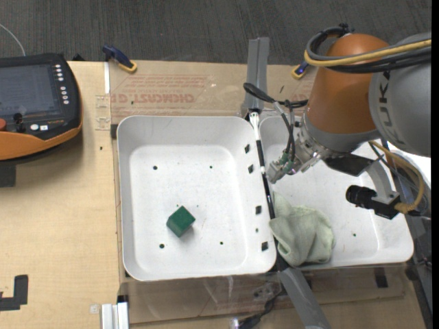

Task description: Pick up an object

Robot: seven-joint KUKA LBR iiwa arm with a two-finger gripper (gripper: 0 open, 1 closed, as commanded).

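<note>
The arm [357, 94] loomed over the right bin [384, 245]. Just below its gripper [282, 164] lay a crumpled cloth [305, 234], likely soft and light, best pinched at a raised fold. Farther left sat a small green block [181, 221], seemingly rigid.

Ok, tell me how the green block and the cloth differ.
The green block is a small, hard-edged cube; the cloth is larger, soft and crumpled. The green block is dark green; the cloth is pale yellowish green. The green block lies in the left bin, the cloth in the right bin, near the gripper. Both rest on bin floors.
</note>
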